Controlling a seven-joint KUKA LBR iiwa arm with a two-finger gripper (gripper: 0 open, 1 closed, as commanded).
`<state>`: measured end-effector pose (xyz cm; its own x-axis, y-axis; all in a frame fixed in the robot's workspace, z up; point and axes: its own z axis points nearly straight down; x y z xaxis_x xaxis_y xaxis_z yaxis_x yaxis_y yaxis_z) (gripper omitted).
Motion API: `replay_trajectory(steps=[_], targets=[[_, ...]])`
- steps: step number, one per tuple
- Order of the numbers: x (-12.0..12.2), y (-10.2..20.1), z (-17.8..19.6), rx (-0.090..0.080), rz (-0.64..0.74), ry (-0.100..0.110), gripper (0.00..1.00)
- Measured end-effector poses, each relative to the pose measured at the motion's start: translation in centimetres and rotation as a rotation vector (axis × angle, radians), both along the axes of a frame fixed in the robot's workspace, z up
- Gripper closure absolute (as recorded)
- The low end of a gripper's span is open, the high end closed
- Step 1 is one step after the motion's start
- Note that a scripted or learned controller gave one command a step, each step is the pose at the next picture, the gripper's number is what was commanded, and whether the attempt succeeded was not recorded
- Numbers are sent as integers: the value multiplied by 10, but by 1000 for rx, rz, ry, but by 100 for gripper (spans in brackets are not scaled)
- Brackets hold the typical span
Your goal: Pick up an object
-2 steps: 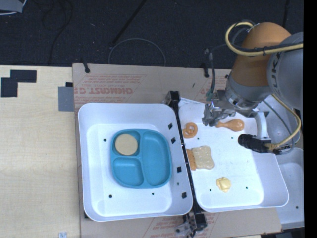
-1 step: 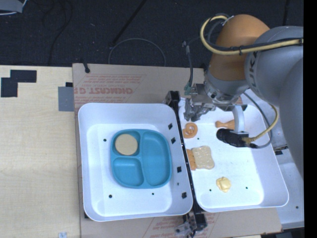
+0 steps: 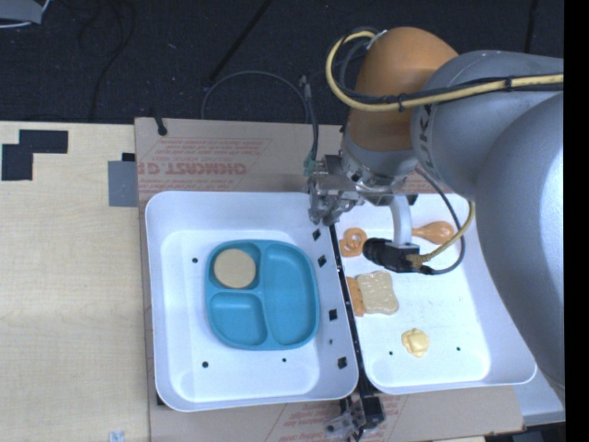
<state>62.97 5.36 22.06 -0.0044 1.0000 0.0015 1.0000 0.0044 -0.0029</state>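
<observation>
Black floor with thin cables fills the top, and below it sits a pale wooden desk [image 3: 64,293] with a brown cardboard sheet [image 3: 221,159] on it.

A big grey arm [image 3: 506,182] comes in from the right. It has an orange band [image 3: 396,72] near the wrist and a yellow cable looped around it.

2 white bins lie side by side on the cardboard. The left bin [image 3: 175,357] holds a blue plate [image 3: 267,297] with 3 parts. A round tan cookie [image 3: 234,267] lies in the top left part of the plate.

The right bin [image 3: 460,362] holds small food toys. A square cracker [image 3: 378,292] lies near the middle. A pretzel [image 3: 353,241] lies just above it, close to the wall between the bins. An orange piece [image 3: 435,232] lies further right. A small yellow lump [image 3: 416,342] lies lower down, apart from the others.

The end effector [image 3: 329,212] hangs over the top of the wall between the 2 bins, just beside the pretzel. I cannot tell how it is set, and nothing shows in its grip.
</observation>
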Motion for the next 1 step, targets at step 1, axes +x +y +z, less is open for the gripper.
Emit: replay_trajectory(steps=[1], targets=[[5,48,-5,-1,0,0,100]])
